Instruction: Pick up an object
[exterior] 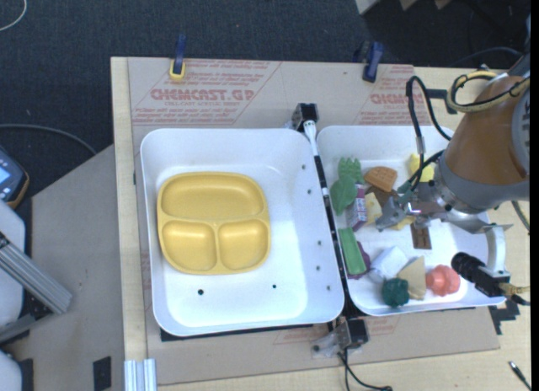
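My gripper (pixel 402 215) hangs low over the middle of the right bin (pixel 370 138), among the loose items. Just left of it lie a green toy (pixel 345 185), a tan-orange piece (pixel 381 179) and a small pink-and-white packet (pixel 362 206). A brown piece (pixel 421 237) sits right under the wrist. Toward the front edge are a white block (pixel 389 259), a dark green object (pixel 394 291), a tan wedge (pixel 413 272) and a red ball (pixel 441 280). A green-and-purple strip (pixel 352 251) lies along the bin's left wall.
The left bin (pixel 286 288) holds a yellow three-part plate (pixel 214 222). The arm's orange band (pixel 488 141) and cables cover the right bin's far right side. A yellow item (pixel 415 164) peeks out by the arm.
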You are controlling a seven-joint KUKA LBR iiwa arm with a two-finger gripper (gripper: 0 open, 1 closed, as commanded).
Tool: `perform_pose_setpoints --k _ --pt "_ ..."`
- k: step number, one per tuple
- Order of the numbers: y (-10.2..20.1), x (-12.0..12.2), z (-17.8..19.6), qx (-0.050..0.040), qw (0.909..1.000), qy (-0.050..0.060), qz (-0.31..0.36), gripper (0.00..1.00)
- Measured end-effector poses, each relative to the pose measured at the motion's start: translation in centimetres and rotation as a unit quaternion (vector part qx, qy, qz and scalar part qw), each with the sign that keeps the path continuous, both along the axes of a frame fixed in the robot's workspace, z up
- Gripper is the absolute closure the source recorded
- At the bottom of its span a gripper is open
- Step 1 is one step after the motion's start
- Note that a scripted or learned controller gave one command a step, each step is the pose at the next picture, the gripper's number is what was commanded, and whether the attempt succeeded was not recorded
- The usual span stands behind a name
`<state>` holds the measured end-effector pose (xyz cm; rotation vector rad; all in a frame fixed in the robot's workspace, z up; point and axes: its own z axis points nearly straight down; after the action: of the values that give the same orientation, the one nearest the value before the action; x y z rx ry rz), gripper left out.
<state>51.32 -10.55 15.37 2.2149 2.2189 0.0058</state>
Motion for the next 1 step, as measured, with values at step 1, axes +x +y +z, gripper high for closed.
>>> perform_pose_setpoints --k 1 --pt "-0.1 1.18 5.6 -0.0003 1.0 -0.001 0.0 1.0"
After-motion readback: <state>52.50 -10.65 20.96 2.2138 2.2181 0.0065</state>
